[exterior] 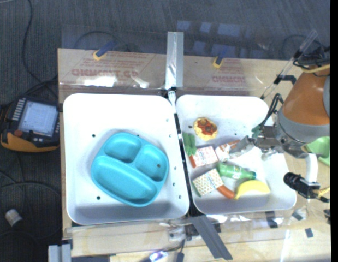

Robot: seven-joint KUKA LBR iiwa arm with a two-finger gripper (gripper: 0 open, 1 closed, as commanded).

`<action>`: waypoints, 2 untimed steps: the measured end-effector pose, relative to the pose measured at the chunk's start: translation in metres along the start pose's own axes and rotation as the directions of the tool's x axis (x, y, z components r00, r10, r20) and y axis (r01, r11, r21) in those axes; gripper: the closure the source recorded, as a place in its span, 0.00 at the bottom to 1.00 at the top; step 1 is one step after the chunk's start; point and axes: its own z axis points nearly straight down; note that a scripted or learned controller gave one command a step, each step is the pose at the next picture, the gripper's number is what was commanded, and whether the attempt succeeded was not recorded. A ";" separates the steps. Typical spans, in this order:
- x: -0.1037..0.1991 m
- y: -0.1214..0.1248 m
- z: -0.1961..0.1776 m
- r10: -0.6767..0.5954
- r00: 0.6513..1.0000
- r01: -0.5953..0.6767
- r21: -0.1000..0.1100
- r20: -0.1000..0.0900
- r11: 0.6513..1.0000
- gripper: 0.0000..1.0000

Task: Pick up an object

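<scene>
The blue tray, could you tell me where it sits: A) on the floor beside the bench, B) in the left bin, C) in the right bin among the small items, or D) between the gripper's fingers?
B: the blue tray lies flat on the floor of the left bin, apart from the small items in the right bin, where the gripper is.

No legible txt anywhere.
</scene>
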 end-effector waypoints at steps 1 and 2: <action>-0.006 0.049 0.084 -0.114 0.994 0.114 -0.002 -0.002 0.994 0.00; -0.005 0.132 0.016 -0.079 0.997 0.079 -0.003 0.004 0.997 0.00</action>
